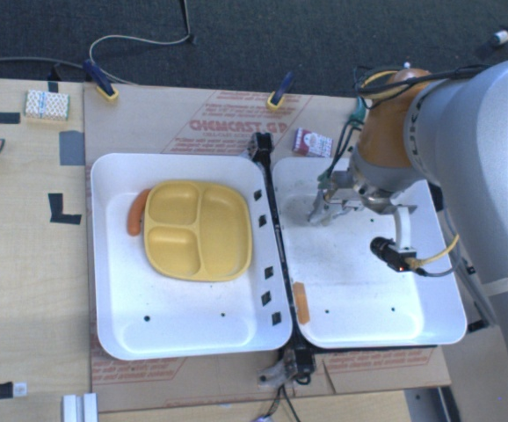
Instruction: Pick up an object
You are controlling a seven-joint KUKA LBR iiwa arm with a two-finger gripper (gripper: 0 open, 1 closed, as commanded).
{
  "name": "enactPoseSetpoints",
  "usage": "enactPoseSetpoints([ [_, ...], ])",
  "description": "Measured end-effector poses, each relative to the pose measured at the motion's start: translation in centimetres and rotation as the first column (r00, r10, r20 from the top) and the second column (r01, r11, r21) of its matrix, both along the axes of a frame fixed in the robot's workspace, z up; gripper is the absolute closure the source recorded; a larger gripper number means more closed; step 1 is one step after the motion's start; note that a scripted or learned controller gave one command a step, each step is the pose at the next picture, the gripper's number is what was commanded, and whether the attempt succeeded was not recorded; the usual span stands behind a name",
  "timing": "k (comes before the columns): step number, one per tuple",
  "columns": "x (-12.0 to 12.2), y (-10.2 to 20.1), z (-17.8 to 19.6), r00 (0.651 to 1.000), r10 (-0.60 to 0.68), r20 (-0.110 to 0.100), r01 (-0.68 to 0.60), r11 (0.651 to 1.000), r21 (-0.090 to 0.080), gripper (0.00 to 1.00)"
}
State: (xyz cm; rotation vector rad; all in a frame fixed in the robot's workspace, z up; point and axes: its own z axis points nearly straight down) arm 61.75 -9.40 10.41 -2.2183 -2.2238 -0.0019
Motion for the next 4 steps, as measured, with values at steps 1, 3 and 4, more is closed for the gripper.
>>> enactPoseSetpoints([
  [1, 0.0, 0.1, 0.9, 1.0, 0.001, -0.002, -0.001, 1.0, 0.002, 1.0],
  [3, 3.3, -0.2, -1.9, 1.0, 0.0, 0.0, 0.0, 1.0, 0.0, 0.0],
  [4, 3.3, -0.2, -0.9, 1.0, 0.001, 0.002, -0.001, 1.0, -0.002, 1.0],
])
